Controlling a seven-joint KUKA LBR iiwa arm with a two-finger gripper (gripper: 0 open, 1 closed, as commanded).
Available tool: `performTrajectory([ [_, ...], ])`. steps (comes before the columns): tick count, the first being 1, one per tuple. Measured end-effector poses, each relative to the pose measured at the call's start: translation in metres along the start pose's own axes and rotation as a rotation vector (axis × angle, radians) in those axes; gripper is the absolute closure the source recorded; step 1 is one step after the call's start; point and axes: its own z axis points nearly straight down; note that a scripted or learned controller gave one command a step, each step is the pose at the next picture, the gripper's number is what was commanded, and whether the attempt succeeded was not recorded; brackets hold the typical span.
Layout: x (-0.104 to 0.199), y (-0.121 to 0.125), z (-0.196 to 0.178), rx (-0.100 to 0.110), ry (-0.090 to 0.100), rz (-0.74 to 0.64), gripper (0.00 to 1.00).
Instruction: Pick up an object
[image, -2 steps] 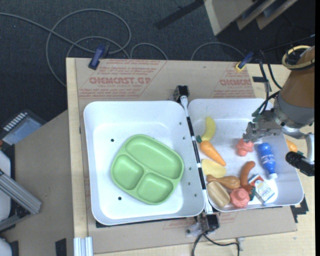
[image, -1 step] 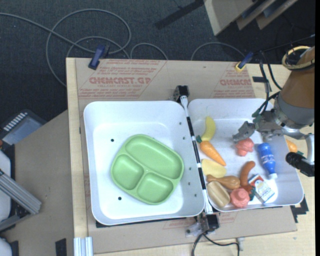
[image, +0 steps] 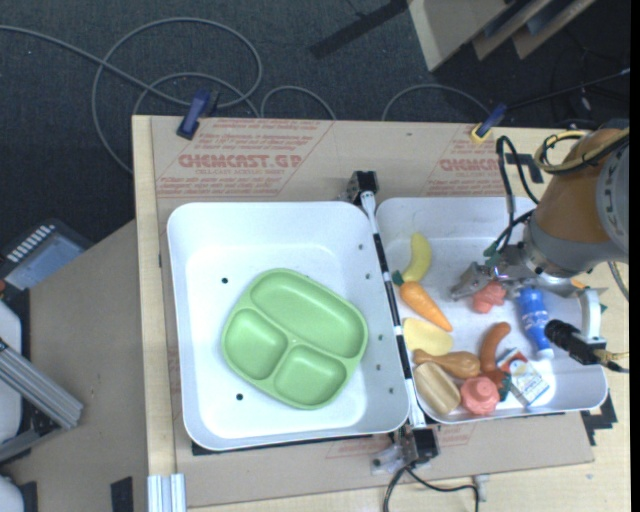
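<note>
- I see the arm (image: 585, 205) reaching in from the right, its orange band above the wrist, over the right bin (image: 455, 212).
- The pincer (image: 478, 285) sits low in that bin, its metal fingers (image: 466, 284) pointing left; they stand just beside a small pink object (image: 489, 296), but I cannot tell from this slant how wide they are set or whether anything is between them.
- Left of the pincer lie a yellow banana (image: 419, 256) toward the far side and an orange carrot (image: 425, 306) just nearer.
- A blue-and-white bottle (image: 534, 320) lies right of the pink object, beside the arm's wrist.
- Along the near side of the right bin I see a reddish sausage (image: 493, 342), a brown bread-like piece (image: 450, 362), a tan bun (image: 436, 388), a pink-red round item (image: 480, 394) and a small printed packet (image: 528, 381), clustered close together.
- The left bin (image: 200, 250) holds a green divided plate (image: 292, 338), lying flat near its middle.
- Both bins rest side by side on the bench (image: 300, 155), with a blue clamp (image: 192, 114) at its far left corner.
</note>
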Motion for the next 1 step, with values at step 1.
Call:
performTrajectory([
  [1,-0.0019,0.0003,-0.0103,-0.002,-0.004,0.001,1.0],
])
